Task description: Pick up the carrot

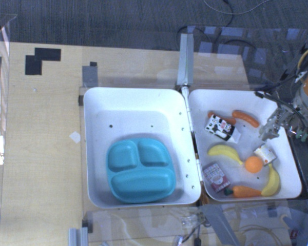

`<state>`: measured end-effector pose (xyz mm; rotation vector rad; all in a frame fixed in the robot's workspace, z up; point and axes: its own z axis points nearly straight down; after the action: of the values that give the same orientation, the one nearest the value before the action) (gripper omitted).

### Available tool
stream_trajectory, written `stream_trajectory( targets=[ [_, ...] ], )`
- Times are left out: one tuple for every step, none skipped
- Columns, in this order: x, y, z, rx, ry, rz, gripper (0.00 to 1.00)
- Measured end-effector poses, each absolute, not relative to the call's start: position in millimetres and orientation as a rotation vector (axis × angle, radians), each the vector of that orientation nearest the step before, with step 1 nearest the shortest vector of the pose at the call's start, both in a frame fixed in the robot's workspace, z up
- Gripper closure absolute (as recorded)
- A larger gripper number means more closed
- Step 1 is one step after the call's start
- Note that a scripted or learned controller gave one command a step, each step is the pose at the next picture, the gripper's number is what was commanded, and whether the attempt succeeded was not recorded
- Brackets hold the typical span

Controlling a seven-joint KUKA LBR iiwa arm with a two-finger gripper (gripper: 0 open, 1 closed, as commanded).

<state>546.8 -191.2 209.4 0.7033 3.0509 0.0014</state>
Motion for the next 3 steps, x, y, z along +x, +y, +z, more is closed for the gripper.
stream_trajectory(
  targets=[
    [575.3,-181,195,-0.385,3.106,-0.003,1.00],
    [575.1,-181,195,-0.384,3.107,-0.003,0.00],
    [562.4,-161,128,-0.540,3.079,-0.006,0.00]
  ],
)
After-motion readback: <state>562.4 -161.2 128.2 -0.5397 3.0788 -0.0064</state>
